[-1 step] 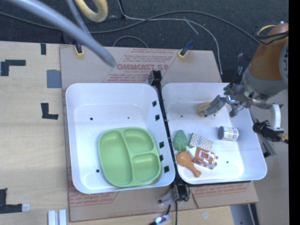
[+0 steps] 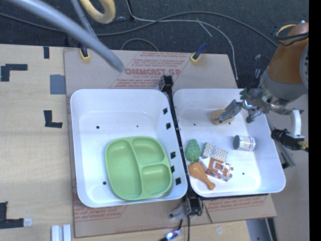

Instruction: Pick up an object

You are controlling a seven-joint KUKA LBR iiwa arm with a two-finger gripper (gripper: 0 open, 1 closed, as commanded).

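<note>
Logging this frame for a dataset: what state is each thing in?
Green three-compartment plastic plate: flat in left white bin, nothing on it.
Small white can: on its side, right white bin.
Orange toy drumstick: lying flat.
Tan object: at gripper fingertips.

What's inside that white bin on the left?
The left bin holds a green divided plate with bare compartments. Whatever lies beneath the plate is covered.

Dark carpet [image 2: 210,9] ran across top of frame; pale wooden bench [image 2: 30,134] filled left; brown cardboard sheet [image 2: 150,69] lay center.
</note>
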